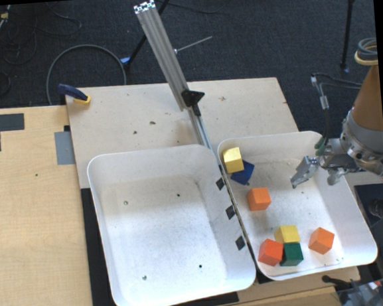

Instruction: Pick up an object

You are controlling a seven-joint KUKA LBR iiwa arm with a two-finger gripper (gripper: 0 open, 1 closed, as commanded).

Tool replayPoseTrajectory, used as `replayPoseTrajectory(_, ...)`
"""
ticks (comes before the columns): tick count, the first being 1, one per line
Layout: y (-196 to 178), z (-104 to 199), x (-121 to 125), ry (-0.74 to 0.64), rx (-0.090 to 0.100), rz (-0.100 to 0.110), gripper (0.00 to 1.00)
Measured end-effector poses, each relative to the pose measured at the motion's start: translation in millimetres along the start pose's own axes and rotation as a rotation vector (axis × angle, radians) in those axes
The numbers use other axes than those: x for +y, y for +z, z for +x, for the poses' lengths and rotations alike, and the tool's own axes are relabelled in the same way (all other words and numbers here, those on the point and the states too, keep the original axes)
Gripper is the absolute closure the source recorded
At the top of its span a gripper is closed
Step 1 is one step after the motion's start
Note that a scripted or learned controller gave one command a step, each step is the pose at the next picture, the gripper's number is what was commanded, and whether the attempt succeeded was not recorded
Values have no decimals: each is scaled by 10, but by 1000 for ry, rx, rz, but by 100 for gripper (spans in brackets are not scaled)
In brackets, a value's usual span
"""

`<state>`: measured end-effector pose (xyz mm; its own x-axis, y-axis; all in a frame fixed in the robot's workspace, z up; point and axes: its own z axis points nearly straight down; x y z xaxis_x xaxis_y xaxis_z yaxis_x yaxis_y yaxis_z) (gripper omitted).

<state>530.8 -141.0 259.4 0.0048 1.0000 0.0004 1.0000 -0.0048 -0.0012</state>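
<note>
The right bin [290, 138] holds several small blocks. A yellow cube [232, 158] leans on a blue block [244, 173] at its far left corner. An orange cube [259, 198] lies mid-bin. Near the front edge a yellow cube [287, 233], a red-orange cube [271, 251] and a green cube [292, 253] touch in a cluster, with another orange cube [321, 240] to their right. My gripper [318, 174] hangs over the bin's right half, open, its grey fingers [304, 172] spread with nothing between them. It is right of the mid-bin orange cube and apart from it.
The left bin [112, 164] has a bare speckled floor. Black clips [227, 212] sit along the divider between the bins. A slanted metal rail [165, 55] rises behind the bins. A blue and yellow clamp [74, 93] lies at the board's far left corner.
</note>
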Motion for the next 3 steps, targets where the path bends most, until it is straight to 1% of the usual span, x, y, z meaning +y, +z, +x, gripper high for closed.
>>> replayPoseTrajectory(1,-762,-199,258,-7,-4,-9,0)
replayPoseTrajectory(2,-616,-125,156,-6,0,3,0)
replayPoseTrajectory(3,-218,192,-190,-6,1,3,0)
